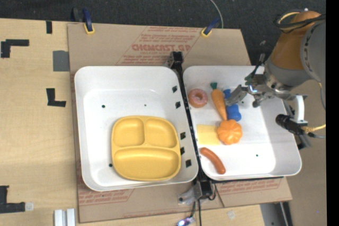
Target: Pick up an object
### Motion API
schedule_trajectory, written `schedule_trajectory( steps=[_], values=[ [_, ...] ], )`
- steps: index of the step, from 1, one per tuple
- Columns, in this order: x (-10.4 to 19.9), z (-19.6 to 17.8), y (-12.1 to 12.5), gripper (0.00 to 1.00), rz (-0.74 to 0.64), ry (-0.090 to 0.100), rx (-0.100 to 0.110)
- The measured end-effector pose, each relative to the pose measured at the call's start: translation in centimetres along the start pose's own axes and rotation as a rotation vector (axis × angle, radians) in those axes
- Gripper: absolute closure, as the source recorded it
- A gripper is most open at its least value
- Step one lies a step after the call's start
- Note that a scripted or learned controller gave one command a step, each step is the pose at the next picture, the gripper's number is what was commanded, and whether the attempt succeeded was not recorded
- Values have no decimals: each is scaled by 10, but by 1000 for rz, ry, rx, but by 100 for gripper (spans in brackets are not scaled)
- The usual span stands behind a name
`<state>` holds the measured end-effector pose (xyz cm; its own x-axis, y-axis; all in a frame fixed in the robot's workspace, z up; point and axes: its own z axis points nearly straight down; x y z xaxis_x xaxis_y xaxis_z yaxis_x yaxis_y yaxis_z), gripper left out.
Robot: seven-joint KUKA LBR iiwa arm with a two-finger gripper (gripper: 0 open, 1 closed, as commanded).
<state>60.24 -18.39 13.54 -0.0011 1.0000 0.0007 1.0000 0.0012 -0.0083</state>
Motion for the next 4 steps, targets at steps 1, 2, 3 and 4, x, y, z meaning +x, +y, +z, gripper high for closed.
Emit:
schedule_trajectory(
  steps=[1, 2, 3, 4],
  values=[
    [0, 54, 0, 0, 0, -2, -5],
    [-1, 41, 1, 100, -1, -3, -6],
    [5, -18, -3, 100, -1, 0, -10],
    [5, -63, 7, 100, -1, -1, -9]
  ],
)
